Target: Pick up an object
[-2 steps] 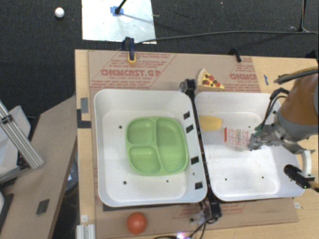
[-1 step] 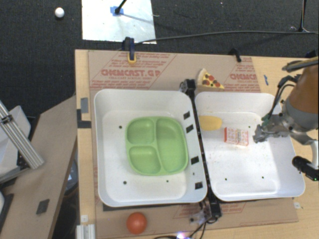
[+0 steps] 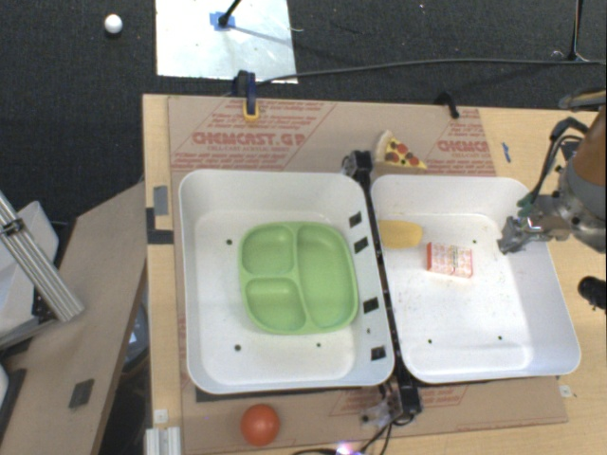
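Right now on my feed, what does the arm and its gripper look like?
The arm is grey metal with an orange band at the frame's right edge. Thin dark cables loop along its upper side. The gripper is a small, silvery-grey piece with darker parts at its tip, seen over the right bin's rim.

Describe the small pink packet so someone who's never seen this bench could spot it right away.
Find the right white bin, the one without the green tray. In its upper left part two small things lie apart on the floor: a plain yellow block and, to its right, the pink packet. The packet is flat, rectangular, pink and white.
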### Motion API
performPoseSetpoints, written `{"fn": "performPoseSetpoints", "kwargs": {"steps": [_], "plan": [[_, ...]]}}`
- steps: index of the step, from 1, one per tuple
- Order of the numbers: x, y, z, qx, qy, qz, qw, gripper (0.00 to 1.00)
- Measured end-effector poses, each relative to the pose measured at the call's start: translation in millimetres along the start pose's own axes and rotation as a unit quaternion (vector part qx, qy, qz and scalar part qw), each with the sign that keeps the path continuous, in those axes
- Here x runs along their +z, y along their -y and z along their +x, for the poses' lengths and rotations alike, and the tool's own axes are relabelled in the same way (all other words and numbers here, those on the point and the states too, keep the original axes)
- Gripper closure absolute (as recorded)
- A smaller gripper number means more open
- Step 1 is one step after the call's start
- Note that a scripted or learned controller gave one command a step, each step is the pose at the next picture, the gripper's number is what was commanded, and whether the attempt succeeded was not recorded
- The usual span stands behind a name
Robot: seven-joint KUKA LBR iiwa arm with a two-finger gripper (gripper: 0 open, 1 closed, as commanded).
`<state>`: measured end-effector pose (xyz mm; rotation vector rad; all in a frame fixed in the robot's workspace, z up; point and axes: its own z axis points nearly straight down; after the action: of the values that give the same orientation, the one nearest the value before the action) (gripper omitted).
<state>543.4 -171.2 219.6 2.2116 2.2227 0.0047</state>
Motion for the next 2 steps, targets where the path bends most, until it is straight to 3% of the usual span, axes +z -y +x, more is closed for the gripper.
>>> {"fn": "performPoseSetpoints", "kwargs": {"steps": [1, 2], "plan": [[-44, -1, -6, 0.0, 0.0, 0.0, 1.0, 1.0], [-38, -11, 57, -0.003, -0.002, 0.002, 1.0, 1.0]]}}
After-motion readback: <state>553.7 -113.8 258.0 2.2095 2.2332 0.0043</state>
